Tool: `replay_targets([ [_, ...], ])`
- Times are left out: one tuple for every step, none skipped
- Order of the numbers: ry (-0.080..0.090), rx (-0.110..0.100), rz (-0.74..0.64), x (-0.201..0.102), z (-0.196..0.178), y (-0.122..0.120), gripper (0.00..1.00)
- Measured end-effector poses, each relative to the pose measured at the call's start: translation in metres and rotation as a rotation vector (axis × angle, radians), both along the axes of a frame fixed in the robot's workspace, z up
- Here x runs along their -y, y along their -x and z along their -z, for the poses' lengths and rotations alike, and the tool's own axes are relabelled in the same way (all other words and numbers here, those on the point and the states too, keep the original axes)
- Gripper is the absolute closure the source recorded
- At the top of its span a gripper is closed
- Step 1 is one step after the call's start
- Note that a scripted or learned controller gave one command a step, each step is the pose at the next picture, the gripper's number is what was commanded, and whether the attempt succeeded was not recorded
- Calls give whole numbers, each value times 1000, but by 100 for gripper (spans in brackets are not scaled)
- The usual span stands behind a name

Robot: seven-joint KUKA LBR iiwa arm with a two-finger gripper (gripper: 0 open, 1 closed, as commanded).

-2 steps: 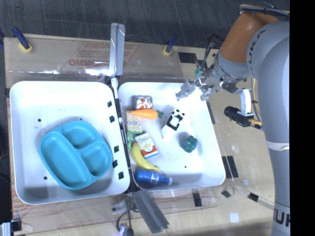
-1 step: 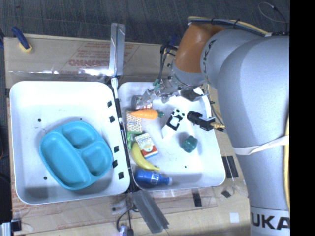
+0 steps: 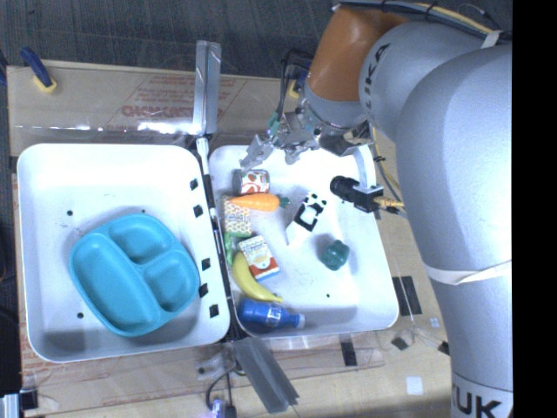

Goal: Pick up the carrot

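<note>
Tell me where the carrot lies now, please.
The carrot lies in the right bin, near its left wall, just below a small carton and left of the black-and-white block.

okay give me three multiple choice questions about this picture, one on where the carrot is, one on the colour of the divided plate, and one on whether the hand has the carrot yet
1. Where does the carrot lie?
A. In the right bin, near its left wall
B. On the divided plate
C. On the bench outside the bins

2. What colour is the divided plate in the left bin?
A. Red
B. Blue
C. Yellow

3. How does the carrot stand to the hand?
A. Lifted clear of the bin in the hand
B. Lying in the bin, with the hand above the bin's far edge and apart from it
C. Dropped onto the plate

Answers: 1 A, the carrot rests among the small packages along the right bin's left side. 2 B, the plate is light blue. 3 B, the carrot lies flat in the bin and nothing grips it.
</note>
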State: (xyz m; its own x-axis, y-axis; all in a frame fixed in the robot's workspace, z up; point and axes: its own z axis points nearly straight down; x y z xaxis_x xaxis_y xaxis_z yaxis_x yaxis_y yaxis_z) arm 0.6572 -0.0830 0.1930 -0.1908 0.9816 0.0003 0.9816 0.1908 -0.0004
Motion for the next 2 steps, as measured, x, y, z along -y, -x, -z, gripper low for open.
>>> replay_targets([
  [0,0,163,31,91,44,0],
  [0,0,200,10,34,5,0],
])
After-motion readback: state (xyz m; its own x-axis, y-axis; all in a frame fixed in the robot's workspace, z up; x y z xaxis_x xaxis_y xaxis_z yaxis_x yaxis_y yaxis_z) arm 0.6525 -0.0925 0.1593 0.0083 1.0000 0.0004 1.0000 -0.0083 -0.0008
